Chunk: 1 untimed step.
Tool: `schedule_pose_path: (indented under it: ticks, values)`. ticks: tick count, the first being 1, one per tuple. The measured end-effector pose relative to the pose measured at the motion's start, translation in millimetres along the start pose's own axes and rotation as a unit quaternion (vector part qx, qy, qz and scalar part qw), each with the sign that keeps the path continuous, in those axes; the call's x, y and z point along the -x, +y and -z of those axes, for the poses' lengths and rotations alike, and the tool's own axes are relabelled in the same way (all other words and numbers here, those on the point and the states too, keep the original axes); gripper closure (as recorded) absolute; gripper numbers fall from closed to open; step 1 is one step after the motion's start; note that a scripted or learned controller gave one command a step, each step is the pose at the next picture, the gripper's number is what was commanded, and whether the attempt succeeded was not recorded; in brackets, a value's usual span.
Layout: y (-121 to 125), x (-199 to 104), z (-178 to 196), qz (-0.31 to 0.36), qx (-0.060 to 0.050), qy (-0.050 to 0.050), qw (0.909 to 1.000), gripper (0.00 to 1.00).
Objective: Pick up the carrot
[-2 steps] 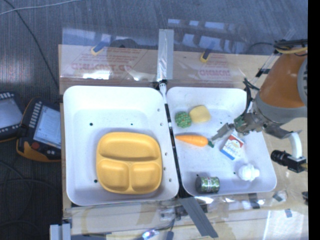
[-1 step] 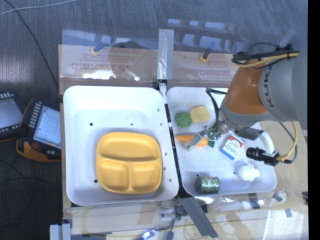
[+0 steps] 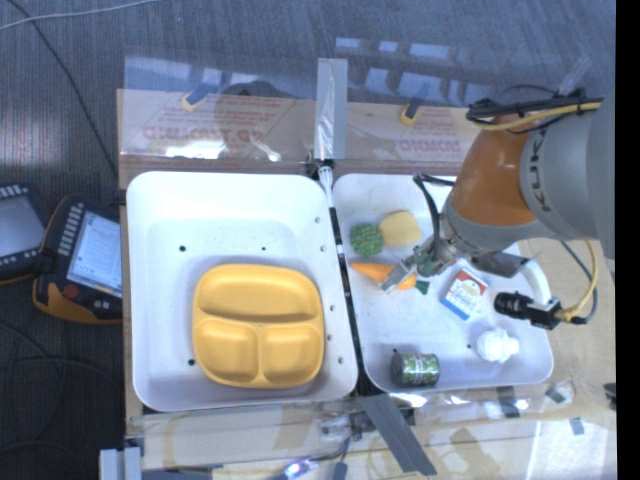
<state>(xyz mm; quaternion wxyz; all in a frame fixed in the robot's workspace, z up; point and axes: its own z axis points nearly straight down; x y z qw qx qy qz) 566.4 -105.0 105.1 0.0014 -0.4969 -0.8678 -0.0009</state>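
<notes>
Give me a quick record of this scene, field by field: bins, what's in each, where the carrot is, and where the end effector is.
left bin: yellow divided plate
right bin: carrot, green ball, yellow lump, small carton, can, white object
carrot position: near the bin's left wall, below the green ball
end effector: at the carrot's right end
carrot lifted: not evidently

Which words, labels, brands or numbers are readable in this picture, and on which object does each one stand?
"KU", the start of a brand name running down the grey arm; the rest is cut off.
Red print on the cardboard behind the bins: seen reversed, too blurred to read.
Small box with red and blue print: too small to read.
Green can: label unreadable.
Handheld screen: text too small.
</notes>
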Motion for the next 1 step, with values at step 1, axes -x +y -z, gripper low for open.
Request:
schedule_pose_path:
  ticks: [1]
  values:
    - [41.5,-26.0,137.4,0.021,0.0,-0.003,0.9998,1.0]
